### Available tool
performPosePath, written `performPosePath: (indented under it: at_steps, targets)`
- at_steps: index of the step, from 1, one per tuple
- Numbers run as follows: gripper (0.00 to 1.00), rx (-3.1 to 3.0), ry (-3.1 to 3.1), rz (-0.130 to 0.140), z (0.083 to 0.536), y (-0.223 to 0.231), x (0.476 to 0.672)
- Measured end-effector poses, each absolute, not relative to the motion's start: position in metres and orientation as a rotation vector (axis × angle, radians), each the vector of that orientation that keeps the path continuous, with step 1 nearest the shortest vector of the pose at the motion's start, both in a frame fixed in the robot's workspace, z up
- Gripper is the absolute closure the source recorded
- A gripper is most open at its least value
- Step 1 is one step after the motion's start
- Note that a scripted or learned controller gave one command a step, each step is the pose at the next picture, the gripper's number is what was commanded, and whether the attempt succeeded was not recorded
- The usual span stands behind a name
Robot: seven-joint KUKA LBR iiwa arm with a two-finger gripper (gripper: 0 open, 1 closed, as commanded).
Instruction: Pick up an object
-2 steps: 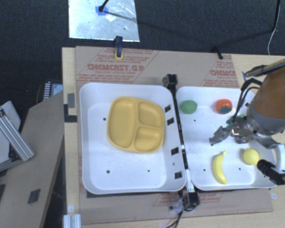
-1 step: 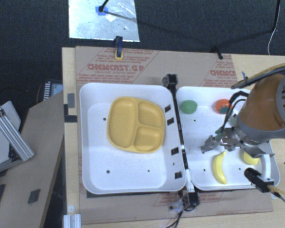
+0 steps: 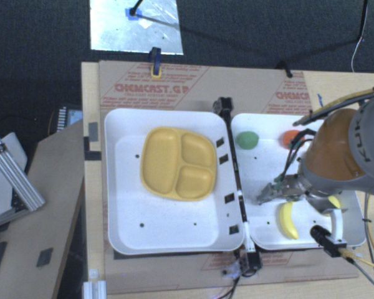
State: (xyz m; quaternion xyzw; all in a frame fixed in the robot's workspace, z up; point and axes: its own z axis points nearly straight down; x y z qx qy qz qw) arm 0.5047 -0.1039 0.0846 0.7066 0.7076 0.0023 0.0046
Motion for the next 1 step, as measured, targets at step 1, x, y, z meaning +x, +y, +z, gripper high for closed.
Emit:
performPosePath:
  at_steps: [1]
  targets:
    - [1.0,2.22,2.219,0.003,0.095,-0.1037,0.5033]
